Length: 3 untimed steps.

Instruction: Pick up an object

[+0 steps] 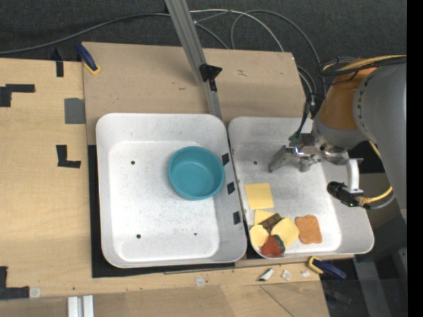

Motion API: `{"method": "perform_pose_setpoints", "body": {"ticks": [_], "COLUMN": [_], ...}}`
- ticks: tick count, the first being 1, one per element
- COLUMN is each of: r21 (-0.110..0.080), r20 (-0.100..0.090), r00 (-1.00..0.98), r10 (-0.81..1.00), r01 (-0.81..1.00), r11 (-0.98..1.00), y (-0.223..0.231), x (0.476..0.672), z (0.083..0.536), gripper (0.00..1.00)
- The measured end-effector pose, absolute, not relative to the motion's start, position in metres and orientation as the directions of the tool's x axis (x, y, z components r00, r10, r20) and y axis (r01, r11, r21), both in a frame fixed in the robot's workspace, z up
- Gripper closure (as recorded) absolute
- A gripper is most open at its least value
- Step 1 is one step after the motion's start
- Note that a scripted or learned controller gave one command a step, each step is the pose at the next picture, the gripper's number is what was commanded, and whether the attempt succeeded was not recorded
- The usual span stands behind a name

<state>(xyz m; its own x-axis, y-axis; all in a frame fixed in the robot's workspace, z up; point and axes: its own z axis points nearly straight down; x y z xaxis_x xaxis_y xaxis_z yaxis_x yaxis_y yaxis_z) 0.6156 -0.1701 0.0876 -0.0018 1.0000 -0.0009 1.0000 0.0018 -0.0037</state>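
In the right white bin (330, 243), the near corner holds a small red toy piece (271, 246) among flat yellow pieces; likely light, stiff, best pinched across. The hand (283, 158) hovers above, fingers apart, holding nothing.

Grey arm (386, 104) w/ orange band (334, 107)

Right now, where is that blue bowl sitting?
The blue bowl sits in the left white bin, toward its right side, near the divide from the right bin that holds the food pieces.
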Motion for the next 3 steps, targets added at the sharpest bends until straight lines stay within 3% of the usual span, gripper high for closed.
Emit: {"method": "perform_pose_setpoints", "body": {"ticks": [1,3], "r21": [-0.003,0.004], "r20": [-0.001,-0.001], "r00": [-0.003,-0.002], "r10": [1.000,1.000], "r01": [1.000,1.000], "r11": [0.003,0.002], "y": [-0.170,-0.165], "x": [0.616,0.622], "z": [0.098,0.209], "gripper": [1.00,1.00]}}
